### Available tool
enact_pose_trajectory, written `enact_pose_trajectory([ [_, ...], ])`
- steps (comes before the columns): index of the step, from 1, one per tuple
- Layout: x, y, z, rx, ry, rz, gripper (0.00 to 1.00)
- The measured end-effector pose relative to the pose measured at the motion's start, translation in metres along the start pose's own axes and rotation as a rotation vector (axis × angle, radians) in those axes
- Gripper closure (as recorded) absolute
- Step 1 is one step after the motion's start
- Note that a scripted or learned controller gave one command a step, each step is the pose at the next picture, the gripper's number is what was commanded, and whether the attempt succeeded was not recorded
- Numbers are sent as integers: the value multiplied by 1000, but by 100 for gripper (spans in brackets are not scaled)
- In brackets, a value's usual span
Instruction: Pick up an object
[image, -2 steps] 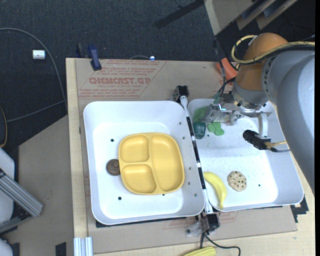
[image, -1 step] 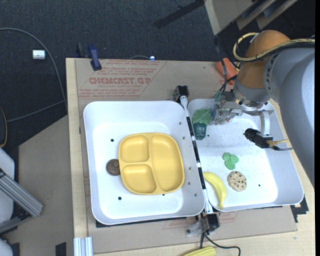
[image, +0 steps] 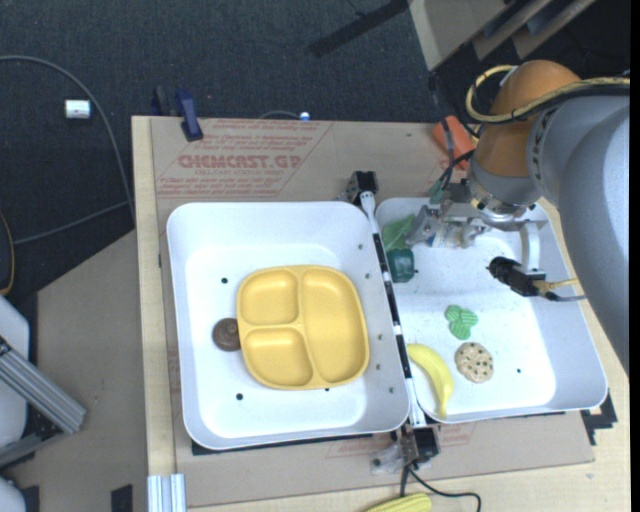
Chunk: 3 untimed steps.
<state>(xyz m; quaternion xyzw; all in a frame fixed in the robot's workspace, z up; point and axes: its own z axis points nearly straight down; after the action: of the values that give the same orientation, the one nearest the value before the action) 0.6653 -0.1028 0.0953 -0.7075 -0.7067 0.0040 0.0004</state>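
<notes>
Camera view: arm w/ orange band reaches in from right, end effector (image: 452, 225) low over far-left corner of right bin (image: 560, 385). Can't tell its opening or whether it has hold of anything. Green object (image: 398, 234) lies just left of it by the bin wall, dark teal piece (image: 402, 265) just nearer. Same bin: green leaf-like piece (image: 461, 321) mid, cookie (image: 474, 361) near it, banana (image: 432, 375) at near-left. Left bin (image: 200, 230) has yellow divided plate (image: 300, 327), brown round item (image: 227, 334) touching plate's left edge. Both bins sit on counter (image: 240, 160).

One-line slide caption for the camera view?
Gripper low at the right bin's far end; banana, cookie near its front; yellow tray in left bin.
</notes>
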Motion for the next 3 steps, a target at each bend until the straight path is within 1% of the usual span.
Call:
enact_pose_trajectory([
  [1, -36, -87, 12, -5, 4, 0, 0],
  [2, -23, -123, 12, -4, 6, -1, 0],
  [3, -23, -123, 2, -6, 6, 0, 100],
])
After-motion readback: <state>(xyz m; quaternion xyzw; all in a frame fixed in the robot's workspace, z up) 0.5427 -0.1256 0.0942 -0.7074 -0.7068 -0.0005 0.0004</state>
